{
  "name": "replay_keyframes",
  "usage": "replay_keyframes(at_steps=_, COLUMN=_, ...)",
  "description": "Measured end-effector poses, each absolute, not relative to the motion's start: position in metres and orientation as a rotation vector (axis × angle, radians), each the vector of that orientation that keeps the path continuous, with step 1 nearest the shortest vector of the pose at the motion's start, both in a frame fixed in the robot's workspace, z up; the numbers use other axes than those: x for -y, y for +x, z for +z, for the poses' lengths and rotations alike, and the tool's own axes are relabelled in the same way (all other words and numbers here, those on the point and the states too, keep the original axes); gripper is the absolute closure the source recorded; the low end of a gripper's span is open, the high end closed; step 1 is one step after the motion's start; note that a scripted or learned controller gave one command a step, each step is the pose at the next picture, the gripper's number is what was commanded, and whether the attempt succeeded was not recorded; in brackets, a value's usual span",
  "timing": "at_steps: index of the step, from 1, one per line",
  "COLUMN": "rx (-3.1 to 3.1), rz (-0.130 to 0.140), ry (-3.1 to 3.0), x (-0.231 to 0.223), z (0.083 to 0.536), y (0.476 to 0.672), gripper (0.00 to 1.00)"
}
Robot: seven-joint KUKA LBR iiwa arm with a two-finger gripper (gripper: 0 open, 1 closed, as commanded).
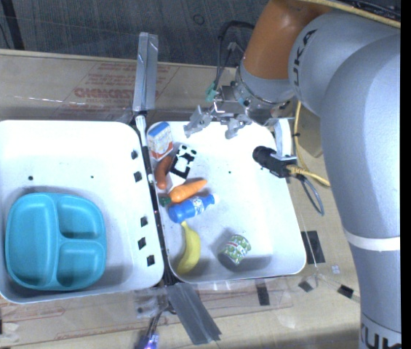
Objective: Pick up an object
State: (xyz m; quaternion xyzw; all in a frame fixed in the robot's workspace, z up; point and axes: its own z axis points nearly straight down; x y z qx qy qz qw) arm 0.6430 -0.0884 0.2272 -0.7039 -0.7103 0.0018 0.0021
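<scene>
Blue divided tray [56, 240] in left bin [16, 144]

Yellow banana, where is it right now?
In the camera view, the yellow banana lies in the right white bin, near its front-left corner, just below the blue plastic bottle and left of the small green-labelled can.

The bench [60, 75], a brown board, bears two white bins side by side. The right bin [278, 217] lies under and just below the gripper [216, 122]. The left bin [52, 151] lies well to the gripper's left, touching the right bin along a shared edge.
</scene>
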Motion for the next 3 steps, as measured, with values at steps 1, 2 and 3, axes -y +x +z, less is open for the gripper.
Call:
replay_keyframes(at_steps=1, rx=2.326, rz=0.006, ry=-2.106, x=0.106, z=0.108, y=0.653, gripper=0.00)
replay_keyframes(at_steps=2, rx=2.363, rz=0.003, ry=-2.066, x=0.111, z=0.092, y=0.602, gripper=0.00)
replay_keyframes(at_steps=3, rx=2.369, rz=0.003, ry=-2.063, x=0.112, z=0.104, y=0.603, gripper=1.00)
